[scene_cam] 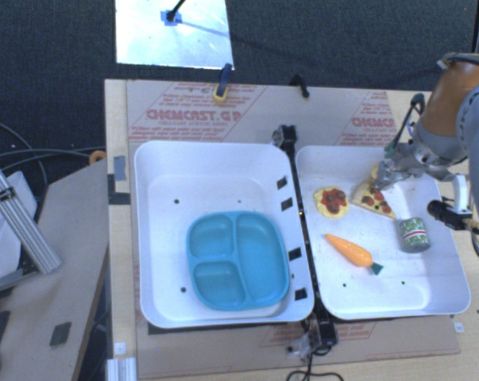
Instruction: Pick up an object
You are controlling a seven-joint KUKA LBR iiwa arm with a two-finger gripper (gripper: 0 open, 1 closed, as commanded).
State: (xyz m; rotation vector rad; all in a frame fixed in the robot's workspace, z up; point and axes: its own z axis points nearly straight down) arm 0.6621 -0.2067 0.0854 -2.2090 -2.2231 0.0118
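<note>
Arm low over the right bin, gripper at the pizza slice.

The gripper [388,173] reaches in from the right and sits at the upper end of the pizza slice [373,200], near the back of the right bin [442,296]; whether its fingers are spread or pinching cannot be told from here. Just left of the slice lies a small round pizza [332,202]. An orange carrot [352,252] lies toward the bin's middle, tilted, its green tip pointing right. A small can with a green and red label [414,234] stands near the right wall. The left bin [164,161] holds a blue divided tray [237,259]. Both bins rest on the tabletop [247,109].
</note>
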